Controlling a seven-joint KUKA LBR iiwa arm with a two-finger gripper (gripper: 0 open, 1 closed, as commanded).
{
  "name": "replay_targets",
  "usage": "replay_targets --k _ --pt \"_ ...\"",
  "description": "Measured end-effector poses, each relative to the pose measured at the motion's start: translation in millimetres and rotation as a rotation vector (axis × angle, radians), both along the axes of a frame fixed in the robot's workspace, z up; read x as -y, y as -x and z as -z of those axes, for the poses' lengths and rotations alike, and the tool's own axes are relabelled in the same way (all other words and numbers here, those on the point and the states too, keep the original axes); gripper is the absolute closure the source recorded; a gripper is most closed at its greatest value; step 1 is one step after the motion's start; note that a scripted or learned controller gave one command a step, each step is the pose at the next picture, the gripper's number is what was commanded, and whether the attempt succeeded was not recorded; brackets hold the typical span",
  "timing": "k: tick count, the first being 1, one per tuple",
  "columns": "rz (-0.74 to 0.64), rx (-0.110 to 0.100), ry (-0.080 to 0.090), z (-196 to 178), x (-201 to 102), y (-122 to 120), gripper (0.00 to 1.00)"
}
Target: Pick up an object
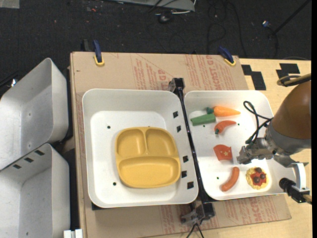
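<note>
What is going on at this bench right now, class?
A robot arm reaches in from the right over the right bin, which holds toy food: a carrot, a green piece, a red pepper, a red square piece, a sausage and a small pizza. Its gripper hovers low between the red square piece and the pizza, holding nothing visible. The left bin holds a yellow divided plate.

One fixed camera looks down from above the bench at a slant, far enough back to take in both white bins [94, 148] (side by side, at nine and three o'clock), with dark floor toward twelve o'clock.
</note>
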State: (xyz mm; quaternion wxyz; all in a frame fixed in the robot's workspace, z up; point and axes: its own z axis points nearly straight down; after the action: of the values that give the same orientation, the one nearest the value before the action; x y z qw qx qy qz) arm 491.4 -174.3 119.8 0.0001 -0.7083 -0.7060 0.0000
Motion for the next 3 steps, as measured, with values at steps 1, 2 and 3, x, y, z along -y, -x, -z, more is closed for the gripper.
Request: replay_targets --k 1,2,3 --pt "-0.006 0.005 0.002 -63 2 -2 1.0" --pt "-0.006 0.004 0.002 -91 2 -3 1.0" --pt "-0.011 0.003 0.0 -103 -48 -10 1.0"
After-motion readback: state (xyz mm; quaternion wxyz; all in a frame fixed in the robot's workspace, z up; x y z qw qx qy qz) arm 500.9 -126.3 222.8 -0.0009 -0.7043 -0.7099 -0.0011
